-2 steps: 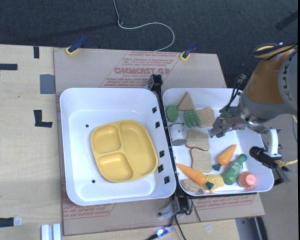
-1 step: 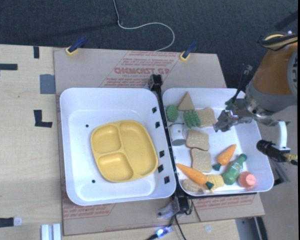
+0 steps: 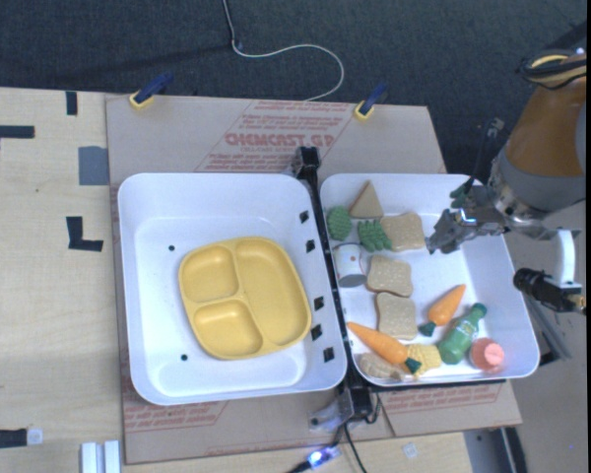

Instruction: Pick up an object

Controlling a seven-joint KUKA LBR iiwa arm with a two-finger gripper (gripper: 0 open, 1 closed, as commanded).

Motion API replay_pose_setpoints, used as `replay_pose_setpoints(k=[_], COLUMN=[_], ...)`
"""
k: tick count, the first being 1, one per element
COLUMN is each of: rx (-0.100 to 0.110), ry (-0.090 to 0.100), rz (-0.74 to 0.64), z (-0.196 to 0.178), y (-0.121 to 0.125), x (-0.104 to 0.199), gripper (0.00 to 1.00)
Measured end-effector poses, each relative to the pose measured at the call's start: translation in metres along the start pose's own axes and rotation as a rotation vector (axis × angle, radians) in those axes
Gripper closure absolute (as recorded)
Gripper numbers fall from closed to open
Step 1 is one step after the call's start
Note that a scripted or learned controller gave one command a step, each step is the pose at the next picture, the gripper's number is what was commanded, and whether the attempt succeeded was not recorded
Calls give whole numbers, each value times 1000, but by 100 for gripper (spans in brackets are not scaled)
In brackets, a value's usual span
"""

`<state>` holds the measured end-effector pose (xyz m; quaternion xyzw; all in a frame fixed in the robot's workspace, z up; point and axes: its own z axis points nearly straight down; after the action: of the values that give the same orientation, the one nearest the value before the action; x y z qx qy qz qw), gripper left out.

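Camera view: 2 white bins sit side by side on the bench. The left bin [image 3: 148, 264] holds a yellow divided plate [image 3: 243, 296] with 3 compartments. The right bin [image 3: 512, 294] holds the toy food: a tan wedge [image 3: 365, 201], 2 green leafy pieces [image 3: 360, 230], 3 bread slices, of which the upper slice [image 3: 405, 231] lies nearest the arm's tool, a small carrot [image 3: 446, 304], a long carrot [image 3: 379, 343], a green bottle [image 3: 459, 333] and a pink piece [image 3: 489, 355].

The arm reaches in from the right, and the gripper [image 3: 447, 233] hangs over the upper right part of the right bin. Whether it is parted or closed is too dark and small to judge, and nothing is visibly caught in it.

The task names no particular object, so the closest piece is the likely target. That is the upper slice, which lies just to the view's left of the gripper, near but apart from it. It is roughly square, so it offers no strong long axis. The small carrot lies below the gripper in the view, its long axis slanting from upper right to lower left. A grasp across that axis would probably hold better than one along it.
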<state>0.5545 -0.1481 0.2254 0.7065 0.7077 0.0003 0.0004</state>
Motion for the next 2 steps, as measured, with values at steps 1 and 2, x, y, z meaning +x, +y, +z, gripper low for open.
replay_pose_setpoints(k=[1,2], rx=[1,2], ry=[2,2], rz=[-6,-5], z=[-9,-10], y=[7,15], x=[57,103], gripper=[100,100])
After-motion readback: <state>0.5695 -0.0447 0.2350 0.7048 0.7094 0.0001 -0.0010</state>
